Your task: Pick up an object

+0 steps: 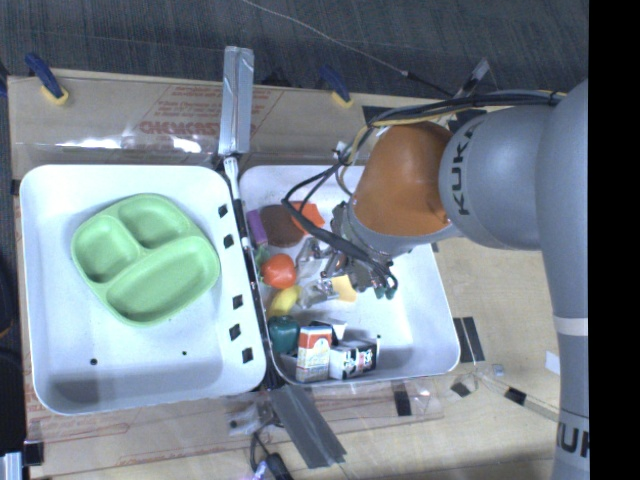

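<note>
Metal two-finger pincer (pixel 335 273) lowered into shallow white right bin (pixel 425 308), over small yellow block (pixel 344 287) beside red round toy (pixel 279 268). Pincer state: cannot tell. Candidates crowded against left wall, narrowing approach.

Glossy green plastic plate (pixel 146 258), smooth white plastic bins (pixel 50 268), matt.

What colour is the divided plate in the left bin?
Light green. The divided plate lies in the left bin, best seen in the camera view.
</note>
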`<control>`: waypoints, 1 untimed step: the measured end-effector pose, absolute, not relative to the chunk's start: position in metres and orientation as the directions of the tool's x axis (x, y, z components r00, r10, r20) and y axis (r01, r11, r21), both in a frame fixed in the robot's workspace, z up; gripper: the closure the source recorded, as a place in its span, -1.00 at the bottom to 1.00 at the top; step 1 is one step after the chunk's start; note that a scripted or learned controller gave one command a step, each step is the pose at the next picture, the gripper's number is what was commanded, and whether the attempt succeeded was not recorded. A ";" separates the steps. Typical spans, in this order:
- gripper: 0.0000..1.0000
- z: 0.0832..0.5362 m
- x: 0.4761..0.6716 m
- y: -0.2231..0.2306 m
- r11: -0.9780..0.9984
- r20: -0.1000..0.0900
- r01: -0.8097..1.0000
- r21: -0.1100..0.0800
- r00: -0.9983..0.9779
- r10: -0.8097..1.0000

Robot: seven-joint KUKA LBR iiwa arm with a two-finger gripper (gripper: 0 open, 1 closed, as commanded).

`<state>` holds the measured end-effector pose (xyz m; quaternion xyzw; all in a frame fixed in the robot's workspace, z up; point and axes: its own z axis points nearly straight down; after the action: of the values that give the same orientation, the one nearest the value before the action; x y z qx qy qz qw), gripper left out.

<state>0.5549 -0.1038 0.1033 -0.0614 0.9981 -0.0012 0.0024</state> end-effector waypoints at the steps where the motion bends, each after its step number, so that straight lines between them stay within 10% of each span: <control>1: 1.00 0.233 0.571 -0.116 0.999 -0.012 -0.035 -0.003 -0.999 -0.035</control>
<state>0.5712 -0.1163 0.2329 -0.0174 0.9998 -0.0016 0.0060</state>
